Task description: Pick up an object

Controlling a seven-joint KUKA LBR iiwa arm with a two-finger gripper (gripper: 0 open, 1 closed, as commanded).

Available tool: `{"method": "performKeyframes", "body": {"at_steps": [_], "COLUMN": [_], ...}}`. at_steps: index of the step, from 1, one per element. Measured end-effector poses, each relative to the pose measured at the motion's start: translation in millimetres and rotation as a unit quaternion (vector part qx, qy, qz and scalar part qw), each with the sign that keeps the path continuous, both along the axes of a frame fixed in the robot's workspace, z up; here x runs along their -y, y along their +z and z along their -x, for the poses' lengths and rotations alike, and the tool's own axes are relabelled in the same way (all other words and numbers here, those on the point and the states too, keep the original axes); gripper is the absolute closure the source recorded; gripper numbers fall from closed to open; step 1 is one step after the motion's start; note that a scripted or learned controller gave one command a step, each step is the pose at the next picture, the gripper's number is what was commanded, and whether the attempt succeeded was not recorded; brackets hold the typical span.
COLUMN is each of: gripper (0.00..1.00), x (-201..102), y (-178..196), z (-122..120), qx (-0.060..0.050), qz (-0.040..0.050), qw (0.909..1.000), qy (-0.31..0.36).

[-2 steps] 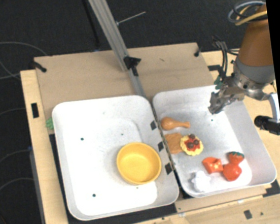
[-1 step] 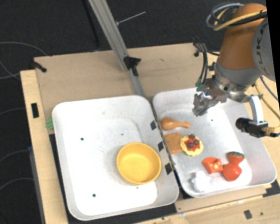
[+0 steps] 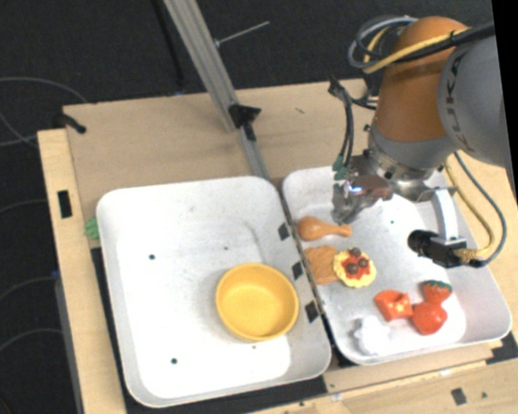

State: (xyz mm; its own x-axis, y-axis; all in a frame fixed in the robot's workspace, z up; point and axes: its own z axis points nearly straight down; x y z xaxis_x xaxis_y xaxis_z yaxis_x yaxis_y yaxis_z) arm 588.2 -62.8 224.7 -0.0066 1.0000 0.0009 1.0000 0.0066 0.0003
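Note:
My gripper [image 3: 346, 205] hangs over the back left part of the right bin [image 3: 385, 232], just right of and above a brown drumstick [image 3: 322, 229]. Nothing shows in its grasp. Nearer the front lie a tan slice of toast [image 3: 321, 264] and a yellow tart topped with berries [image 3: 354, 267]. Further forward sit a red pepper piece [image 3: 393, 304], a red strawberry-like fruit [image 3: 431, 311] and a small white object [image 3: 370, 333]. A yellow bowl [image 3: 255, 301] rests in the left bin [image 3: 148, 225].
A grey metal post [image 3: 212, 65] slants up from behind the bins, between them. The arm's black fitting and cables [image 3: 439, 244] overhang the right bin's right side. A wooden bench [image 3: 155, 139] surrounds both bins.

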Motion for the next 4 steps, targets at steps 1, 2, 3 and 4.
{"method": "performKeyframes", "body": {"at_steps": [1, 2, 3, 4], "gripper": [1.00, 1.00, 1.00, 0.00], "x": [-50, -103, -145, -145], "y": [-5, 11, 8, 8], "z": [4, 8, 6, 6], "qx": [0.000, 0.001, 0.000, 0.000], "qz": [-0.0001, -0.0008, -0.0002, -0.0001], "qw": [1.0000, 1.0000, 1.0000, 1.0000], "qy": [0.000, 0.001, -0.002, -0.002]}}
